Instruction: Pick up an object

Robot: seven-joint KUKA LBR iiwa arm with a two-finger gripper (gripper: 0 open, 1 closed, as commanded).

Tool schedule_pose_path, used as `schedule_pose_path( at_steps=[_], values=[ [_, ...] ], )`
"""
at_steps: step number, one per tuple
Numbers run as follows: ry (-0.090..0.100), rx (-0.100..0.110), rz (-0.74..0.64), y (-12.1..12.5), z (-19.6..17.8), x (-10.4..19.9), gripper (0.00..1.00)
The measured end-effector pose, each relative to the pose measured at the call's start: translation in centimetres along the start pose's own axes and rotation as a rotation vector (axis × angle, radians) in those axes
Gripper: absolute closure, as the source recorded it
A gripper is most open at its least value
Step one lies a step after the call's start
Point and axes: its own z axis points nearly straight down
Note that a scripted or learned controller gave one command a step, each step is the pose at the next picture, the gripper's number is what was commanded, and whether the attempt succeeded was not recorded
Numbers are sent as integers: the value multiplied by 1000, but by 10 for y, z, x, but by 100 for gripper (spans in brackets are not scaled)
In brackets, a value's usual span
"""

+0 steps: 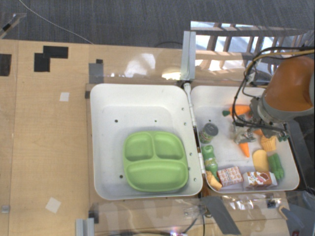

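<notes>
Over the right bin (294, 180), the arm (290, 90) is hanging low with its hand (253, 129) buried in the clutter, and whether the hand is open or closed I cannot tell, since the wrist is covering it from above. Several candidates are lying close together beneath and beside it: a carrot (244, 147) just near of the hand, another orange piece (240, 110) on its far side, a yellow block (268, 142) and a yellow lump (260, 159) to the right, a green vegetable (276, 166) by the wall, a small can (210, 130) to the left, and two packets (230, 175) (259, 179) along the near edge. Crowding is looking like the main risk: the hand may be closing on two things at once, or nudging the carrot aside and pinching nothing. Rounded, tapered pieces may be squirting out as grip tightens. A lift may also be dragging neighbours along. The left bin (103, 132), holding a green tray (156, 160), is sitting well apart from all this.
</notes>
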Motion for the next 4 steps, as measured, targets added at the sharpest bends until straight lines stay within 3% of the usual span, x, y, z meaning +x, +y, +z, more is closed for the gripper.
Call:
schedule_pose_path(
  at_steps=[1, 2, 3, 4],
  values=[
    [12, -9, -445, 16, 14, -4, 100],
    [14, -10, -445, 16, 15, -3, 0],
    [13, -11, -434, 9, 14, 38, 0],
    [10, -6, -407, 24, 12, 50, 0]
  ],
)
